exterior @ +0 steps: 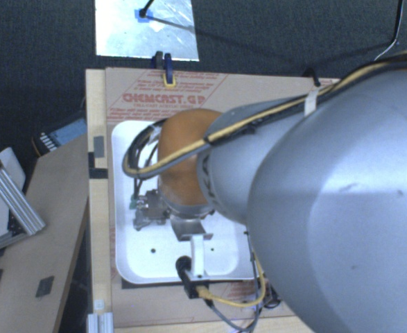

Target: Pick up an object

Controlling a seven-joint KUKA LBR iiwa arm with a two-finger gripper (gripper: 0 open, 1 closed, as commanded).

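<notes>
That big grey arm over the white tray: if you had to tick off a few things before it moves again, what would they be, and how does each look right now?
1. Arm is over a bin: ok, its orange band hangs above the white bin.
2. Gripper's position over the bin: cannot tell, the wrist hides it.
3. An object lies within reach: cannot tell, the arm covers most of the bin floor.
4. Something is already held: cannot tell, nothing shows between any fingers.
5. Cables hang free: ok, they loop beside the wrist without catching the bin rim.
6. Second bin's contents: cannot tell, the arm blocks it.
</notes>
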